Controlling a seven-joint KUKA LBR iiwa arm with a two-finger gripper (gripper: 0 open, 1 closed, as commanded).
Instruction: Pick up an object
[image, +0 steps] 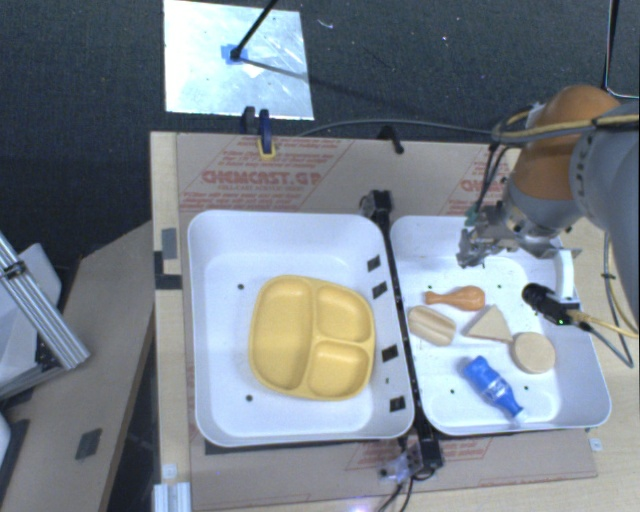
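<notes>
I count two white bins: the left bin (215, 300) carries one yellow divided tray (312, 337). The right bin (580, 395) carries five objects, all placed here relative to the chicken drumstick (457, 297): one bread slice (432, 325) just below-left of it, one tan wedge (489, 324) just below-right, one round disc (533, 352) further right and lower, one blue bottle (491, 385) well below. My gripper (473, 251) hangs above the drumstick, nearer the bin's far wall; I cannot tell how it is set.

text: "chemcast gp" in red | on: protective sheet (262, 178) under bins
</notes>
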